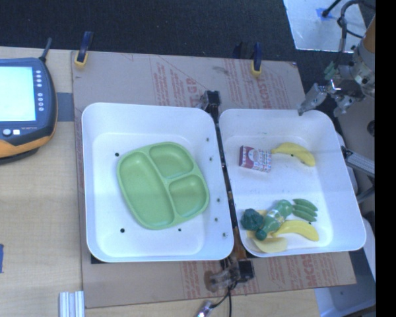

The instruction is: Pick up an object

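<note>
Right bin: open floor through the middle. Red-and-white packet and banana crowd the far part; a tight pile of toy food fills the near edge. Left bin: green divided plate takes the centre, bare margins all round.

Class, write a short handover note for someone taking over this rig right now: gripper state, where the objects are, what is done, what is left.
Gripper: above the far right corner of the right bin, nothing visible between its fingers; open or shut is unclear.
Right bin: a small red and white box, a banana beside it, and a near-edge cluster with a dark green piece, green pods and a second banana.
Left bin: a green divided plate.
Done: nothing picked up.
Left: lower into the right bin, grasp one object, lift it.
</note>
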